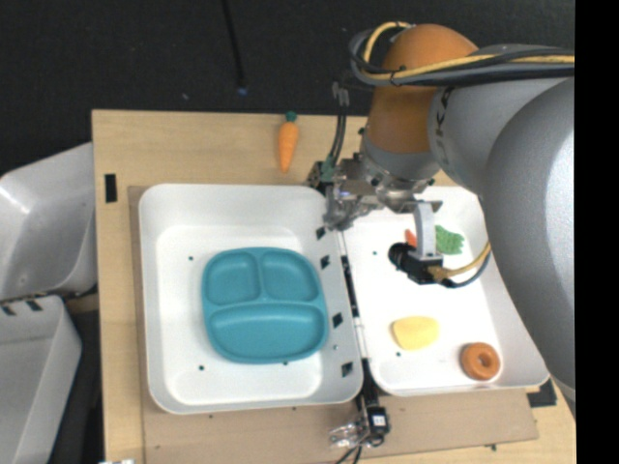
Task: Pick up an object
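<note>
The arm (426, 85) hangs above the right bin (426, 370); whether its end effector (360, 199) is spread I cannot tell.

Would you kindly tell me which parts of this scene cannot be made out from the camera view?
- Green item in the right bin, camera view: its upper edge runs under the wrist, and it is too small to identify.
- Red-orange piece beside it: partly behind robot hardware, so its shape is unclear.
- The right bin's far and right sides: covered by the grey arm.
</note>
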Controlling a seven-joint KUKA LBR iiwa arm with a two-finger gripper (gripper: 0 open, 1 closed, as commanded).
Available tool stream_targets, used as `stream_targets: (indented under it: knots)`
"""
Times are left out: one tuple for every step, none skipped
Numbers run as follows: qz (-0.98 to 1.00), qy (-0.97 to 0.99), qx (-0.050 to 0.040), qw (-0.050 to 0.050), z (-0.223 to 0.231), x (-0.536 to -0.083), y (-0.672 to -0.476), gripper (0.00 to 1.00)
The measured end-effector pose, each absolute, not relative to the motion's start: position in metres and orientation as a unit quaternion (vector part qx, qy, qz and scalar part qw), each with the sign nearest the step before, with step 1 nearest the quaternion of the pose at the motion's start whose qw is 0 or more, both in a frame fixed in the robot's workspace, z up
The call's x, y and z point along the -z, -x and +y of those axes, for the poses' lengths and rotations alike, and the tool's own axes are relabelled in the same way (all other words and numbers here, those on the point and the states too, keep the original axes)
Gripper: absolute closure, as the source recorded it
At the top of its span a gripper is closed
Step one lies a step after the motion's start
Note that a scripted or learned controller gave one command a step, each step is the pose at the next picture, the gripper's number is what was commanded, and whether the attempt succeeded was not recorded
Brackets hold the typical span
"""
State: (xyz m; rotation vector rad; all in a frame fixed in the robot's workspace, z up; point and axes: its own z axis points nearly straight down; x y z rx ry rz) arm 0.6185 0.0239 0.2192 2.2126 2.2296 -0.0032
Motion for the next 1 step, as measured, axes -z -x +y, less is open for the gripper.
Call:
stream_targets:
  knots:
    - [0.709, -0.705, -0.0023, 0.001, 0.071, -0.237, -0.6539, 1.0]
